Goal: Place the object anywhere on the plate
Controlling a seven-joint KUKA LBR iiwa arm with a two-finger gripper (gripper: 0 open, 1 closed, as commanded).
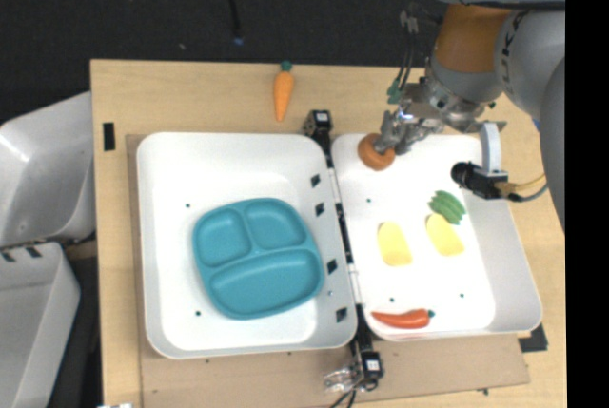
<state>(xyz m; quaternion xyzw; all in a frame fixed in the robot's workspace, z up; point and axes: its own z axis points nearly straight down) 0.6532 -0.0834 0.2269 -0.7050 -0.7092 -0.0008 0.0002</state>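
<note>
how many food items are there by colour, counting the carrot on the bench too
Orange: 2, the orange toy carrot on the bench and the round orange-brown piece at the gripper
Yellow: 2, the plain yellow piece and the yellow piece with green leaves
Red: 1, the red chilli pepper
Total: 5

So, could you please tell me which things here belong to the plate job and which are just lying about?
Belonging to the job:
- blue plate in the left bin
- brown round object in the right bin, at the gripper; likely the one to place

Lying about:
- carrot on the bench
- two yellow pieces
- green piece
- red chili
</note>
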